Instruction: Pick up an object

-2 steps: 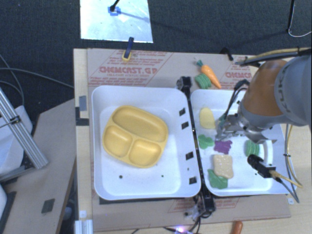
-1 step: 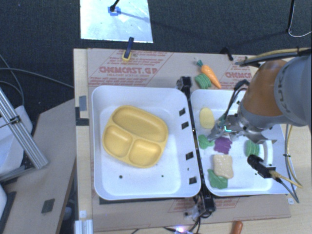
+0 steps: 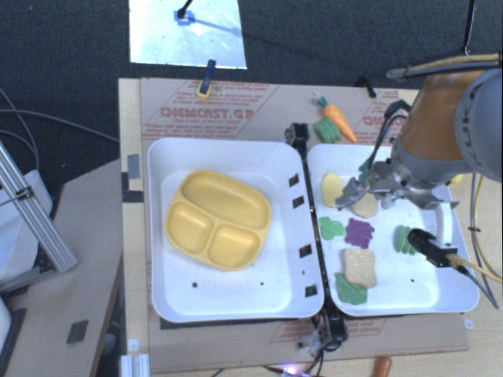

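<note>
A brown cardboard sheet [image 3: 236, 104] covers the bench, and on it sit two shallow white bins side by side. The left bin [image 3: 169, 289] holds one large item, a yellow tray with three compartments [image 3: 218, 219], lying flat near the bin's middle. The right bin [image 3: 456, 285] holds a scatter of small toy foods: a pale yellow piece [image 3: 332, 185] near its upper left, a round tan piece [image 3: 365, 206] just below the gripper, a green piece [image 3: 331, 228], a purple piece [image 3: 359, 232] beside it, a tan cracker-like square [image 3: 360, 267] lower down, a green piece [image 3: 350, 290] touching its lower edge, and another green piece [image 3: 404, 239] to the right. The grey arm with its orange band [image 3: 440, 124] reaches in from the right and hangs low over the right bin, the gripper [image 3: 351, 195] just above the round tan piece. Whether the jaws are open or closed cannot be told from this angle, and nothing is visibly held, so the pick looks not yet made: all pieces appear to lie on the bin floor. A toy carrot [image 3: 339, 116] and a green piece [image 3: 327, 131] lie on the cardboard outside the bins. Red print on the cardboard reads roughly "CHEMCAST G P"; smaller lines are unreadable.
</note>
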